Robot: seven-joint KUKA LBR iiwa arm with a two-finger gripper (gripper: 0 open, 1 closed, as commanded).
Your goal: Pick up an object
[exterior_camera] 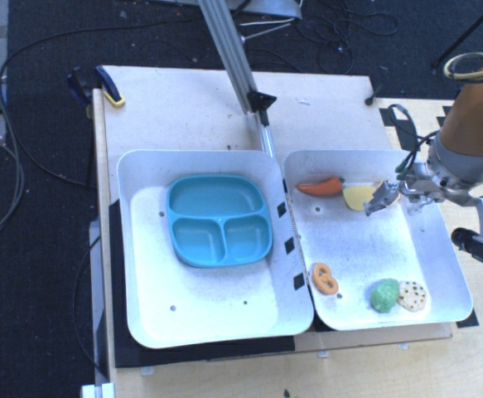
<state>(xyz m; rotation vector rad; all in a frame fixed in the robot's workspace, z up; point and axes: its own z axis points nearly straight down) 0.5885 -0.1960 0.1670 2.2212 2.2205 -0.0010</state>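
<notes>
The claw [380, 199] is hovering beside the yellow piece [357, 196] at the right bin's [440, 264] far side, finger state indiscernible, nothing lifted yet.

Two bins sit side by side on the table [183, 106]; the left bin [142, 305] holds a divided tray [220, 220]; the right bin [440, 280] holds a carrot [320, 187] at the back, a pretzel [324, 279] and cookie [412, 296] in front.

Open floor mid right bin [440, 255]; crowded by carrot [320, 187] and lemon-like piece [358, 196] up top, pretzel [324, 279], green lump [383, 295], cookie [412, 296] below.
</notes>
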